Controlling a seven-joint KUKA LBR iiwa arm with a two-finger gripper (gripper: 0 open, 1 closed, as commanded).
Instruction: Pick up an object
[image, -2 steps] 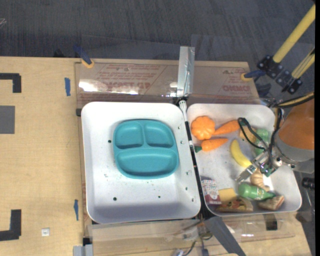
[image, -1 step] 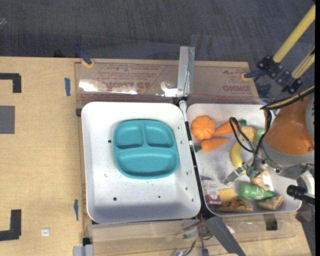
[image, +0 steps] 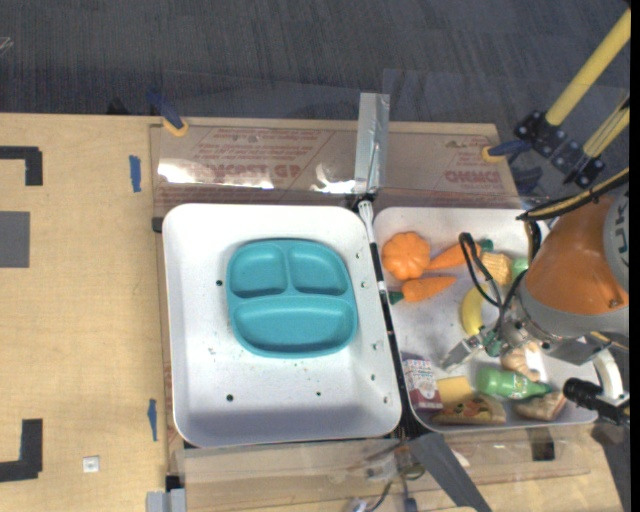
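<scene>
Left bin (image: 190, 330): shallow, white; held a teal divided plate (image: 291, 297) lying flat near its middle.
Right bin (image: 430, 330): shallow, white; touched the left bin along a shared wall; crowded with toy food.
Pumpkin (image: 405, 255): orange, at the far left of the right bin.
Carrots: one (image: 425, 289) just near of the pumpkin; another (image: 452, 257) to the pumpkin's right, pointing toward the far right.
Corn (image: 493, 267): pale yellow, right of the carrots, partly behind a black cable.
Banana (image: 471, 312): yellow, mid-bin, just left of the gripper.
Green item (image: 508, 383): lay at the near right, beside a cluster of tan and yellow pieces too jumbled to name.
Red-labelled packet (image: 421, 385): at the near left corner of the right bin.
Arm (image: 570, 275): grey with an orange band, over the right bin's right side.
Gripper (image: 497, 343): low among the items between banana and green item; whether clenched or released could not be told, nor any grasp confirmed.
</scene>
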